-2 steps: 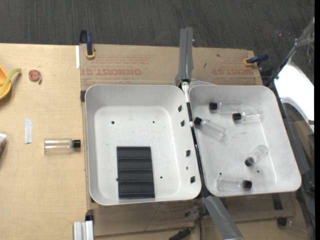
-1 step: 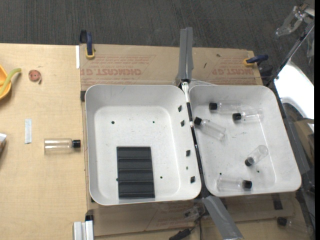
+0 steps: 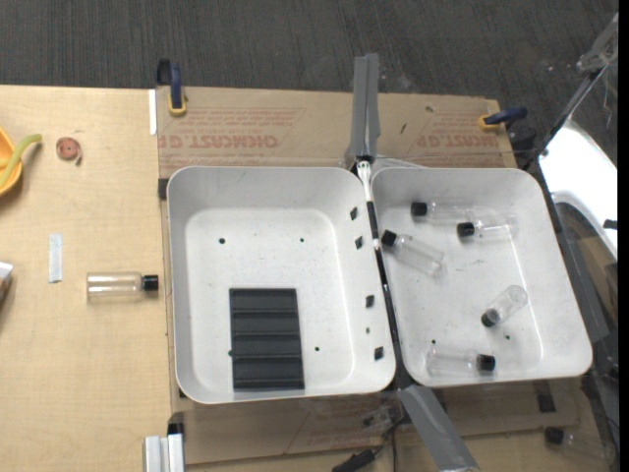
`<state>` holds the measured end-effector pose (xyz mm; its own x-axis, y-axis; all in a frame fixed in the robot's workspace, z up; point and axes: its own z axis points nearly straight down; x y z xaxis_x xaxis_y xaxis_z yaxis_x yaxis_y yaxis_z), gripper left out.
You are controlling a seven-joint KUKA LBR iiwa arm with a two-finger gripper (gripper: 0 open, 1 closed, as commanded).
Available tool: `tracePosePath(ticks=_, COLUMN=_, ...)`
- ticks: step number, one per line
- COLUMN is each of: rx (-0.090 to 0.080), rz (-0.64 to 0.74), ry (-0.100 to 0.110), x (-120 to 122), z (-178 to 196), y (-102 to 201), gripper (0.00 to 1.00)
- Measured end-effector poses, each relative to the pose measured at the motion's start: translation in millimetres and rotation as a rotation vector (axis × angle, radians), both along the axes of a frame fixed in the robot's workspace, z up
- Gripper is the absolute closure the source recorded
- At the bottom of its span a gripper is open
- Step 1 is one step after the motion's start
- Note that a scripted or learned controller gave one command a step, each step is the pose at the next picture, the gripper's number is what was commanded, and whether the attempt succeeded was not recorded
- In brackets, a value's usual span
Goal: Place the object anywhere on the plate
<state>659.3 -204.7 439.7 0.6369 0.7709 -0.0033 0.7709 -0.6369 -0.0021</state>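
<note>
Right-hand white bin (image 3: 555, 264) holds five small clear vials (image 3: 423, 256) with black caps, lying on their sides and scattered apart, while the left bin (image 3: 197, 214) holds a black ribbed plate (image 3: 265, 339) lying flat near its front wall, well apart from the vials.

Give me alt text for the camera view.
Two white bins sit side by side: the left bin holds a black ridged plate, the right bin five small clear bottles with black caps. Another bottle lies on the bench left of them.
</note>
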Motion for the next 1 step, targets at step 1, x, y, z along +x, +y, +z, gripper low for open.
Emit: tracePosePath(ticks=1, rx=0.000, rz=-0.130, ry=0.002, x=-8.7, z=-0.7, y=-10.9, gripper=0.00)
